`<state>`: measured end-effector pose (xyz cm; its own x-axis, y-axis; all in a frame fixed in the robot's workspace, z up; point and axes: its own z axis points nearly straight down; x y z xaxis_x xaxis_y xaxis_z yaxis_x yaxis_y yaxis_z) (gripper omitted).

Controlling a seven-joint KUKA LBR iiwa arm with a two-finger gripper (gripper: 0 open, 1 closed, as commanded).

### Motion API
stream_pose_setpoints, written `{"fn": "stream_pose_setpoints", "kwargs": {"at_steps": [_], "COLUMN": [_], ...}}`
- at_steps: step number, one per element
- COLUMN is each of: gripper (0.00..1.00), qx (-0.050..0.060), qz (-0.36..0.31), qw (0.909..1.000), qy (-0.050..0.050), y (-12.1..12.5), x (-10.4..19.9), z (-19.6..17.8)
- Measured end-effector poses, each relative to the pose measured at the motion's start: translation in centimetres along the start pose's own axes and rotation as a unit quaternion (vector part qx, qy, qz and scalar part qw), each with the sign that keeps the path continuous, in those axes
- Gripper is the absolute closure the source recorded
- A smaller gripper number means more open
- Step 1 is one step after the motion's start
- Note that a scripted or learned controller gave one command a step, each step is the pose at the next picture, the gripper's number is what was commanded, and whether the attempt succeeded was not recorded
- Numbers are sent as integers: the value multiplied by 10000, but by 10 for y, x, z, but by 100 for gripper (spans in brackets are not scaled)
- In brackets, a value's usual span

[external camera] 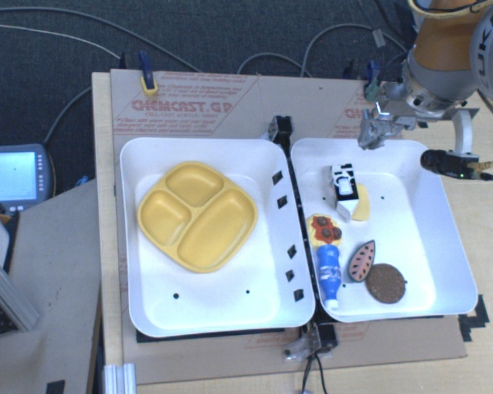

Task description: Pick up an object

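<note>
Tool (pixel 373 135) poised over the right bin's (pixel 444 212) far rim, grip state unreadable.
Descending here risks striking the rim; the black-and-white box (pixel 343 185), nearest target, touches a yellow wedge (pixel 361 207), so both could shift.

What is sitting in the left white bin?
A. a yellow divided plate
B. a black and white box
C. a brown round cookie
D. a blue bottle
A: the yellow divided plate lies alone in the left bin, while the blue bottle, brown cookie and black and white box all lie in the right bin.
</note>
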<state>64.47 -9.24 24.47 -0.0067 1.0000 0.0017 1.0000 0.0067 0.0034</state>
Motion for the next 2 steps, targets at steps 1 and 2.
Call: {"fn": "stream_pose_setpoints", "kwargs": {"at_steps": [1,2], "gripper": [100,100], "qx": [3,12], "qz": [-2,7], "qw": [10000,10000], "qy": [-1,-3], "y": [11,9], "x": [56,105], "z": [-5,-8]}}
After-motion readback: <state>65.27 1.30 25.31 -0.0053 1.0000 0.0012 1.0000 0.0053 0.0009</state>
